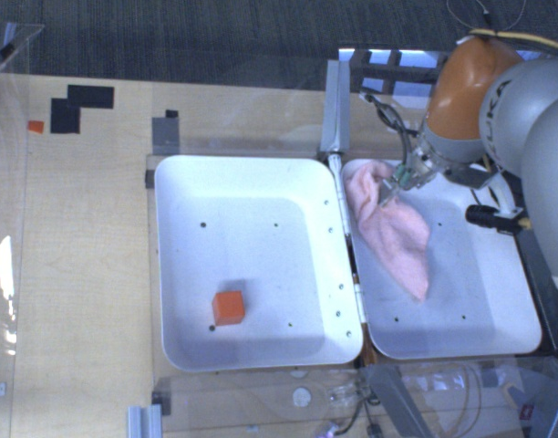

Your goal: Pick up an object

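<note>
The gripper point(395, 182) sat at the far end of the pink cloth point(389, 227) in the right bin point(498, 336), its fingers apparently pinching a fold. The cloth's long axis trailed nearward and rightward from them.

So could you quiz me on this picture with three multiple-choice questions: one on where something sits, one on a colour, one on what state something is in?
1. Where does the small orange cube lie?
A. left white bin
B. right white bin
C. wooden bench

2. What colour is the soft crumpled cloth?
A. blue
B. pink
C. green

3. How does the cloth lie?
A. neatly folded
B. rolled tight
C. loosely bunched

Key: 1 A, the cube rests in the left bin's near part; 2 B, it is pale pink; 3 C, it sprawls in uneven folds under the gripper.
</note>
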